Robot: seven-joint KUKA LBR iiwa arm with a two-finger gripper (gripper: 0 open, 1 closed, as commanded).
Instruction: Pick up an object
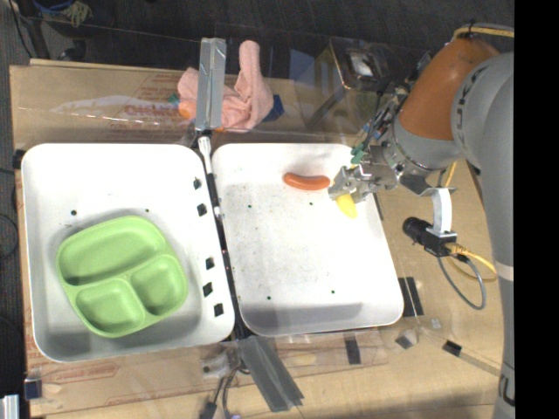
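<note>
No legible writing. 1 orange sausage [307,181] and 1 yellow piece [348,205] near right bin's [262,312] far right corner; hand [349,186] touching the yellow piece, grip state unclear. 1 green tray [120,274] in left bin [52,173].

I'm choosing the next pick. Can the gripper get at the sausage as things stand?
Probably yes. The sausage lies bare on the right bin's floor, nothing over it, and the gripper sits just beside it, above a small yellow piece.
</note>
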